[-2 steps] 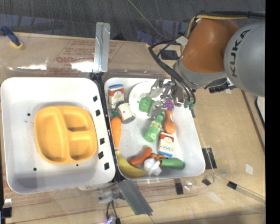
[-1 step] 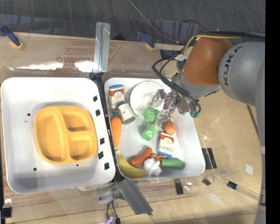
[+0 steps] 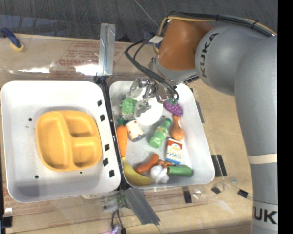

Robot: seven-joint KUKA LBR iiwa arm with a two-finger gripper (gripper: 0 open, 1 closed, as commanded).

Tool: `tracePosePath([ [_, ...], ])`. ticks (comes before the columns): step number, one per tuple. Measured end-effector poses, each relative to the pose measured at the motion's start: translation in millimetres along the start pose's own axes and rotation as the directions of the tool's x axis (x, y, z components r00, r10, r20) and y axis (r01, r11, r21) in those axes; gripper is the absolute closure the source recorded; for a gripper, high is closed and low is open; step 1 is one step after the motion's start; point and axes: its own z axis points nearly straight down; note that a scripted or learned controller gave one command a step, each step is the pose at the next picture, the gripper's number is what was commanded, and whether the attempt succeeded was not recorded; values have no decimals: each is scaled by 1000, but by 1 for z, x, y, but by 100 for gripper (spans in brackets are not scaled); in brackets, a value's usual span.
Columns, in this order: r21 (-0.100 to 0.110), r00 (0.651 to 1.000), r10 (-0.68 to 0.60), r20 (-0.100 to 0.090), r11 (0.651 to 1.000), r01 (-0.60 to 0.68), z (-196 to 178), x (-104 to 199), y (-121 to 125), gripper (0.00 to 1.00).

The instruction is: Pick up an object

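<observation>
The right bin [image 3: 201,145] holds several toy foods. A green lettuce-like piece [image 3: 128,106] lies at its upper left, purple grapes [image 3: 174,108] at the upper right. An orange carrot [image 3: 122,139], a green bottle [image 3: 159,133], a small juice carton [image 3: 174,151], a red sausage [image 3: 147,163], a banana [image 3: 135,176] and a green cucumber [image 3: 180,170] lie lower down. My gripper [image 3: 145,95] hangs low over the bin's upper middle, between the lettuce piece and the grapes, above a white round item [image 3: 150,116].
The left bin [image 3: 19,101] holds a yellow divided plate [image 3: 68,139]. A metal clip post [image 3: 106,48] stands at the back between the bins. The grey arm and its cables cover the upper right.
</observation>
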Motion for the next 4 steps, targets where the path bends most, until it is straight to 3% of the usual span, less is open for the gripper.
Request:
tracePosePath([
  [1,-9,992,-125,4,992,125,9,4,-52,100],
  [2,6,993,-116,12,993,116,39,-3,-3,100],
  [3,4,989,151,12,989,-151,-112,12,22,100],
  [4,3,989,146,5,989,-146,-117,13,23,100],
])
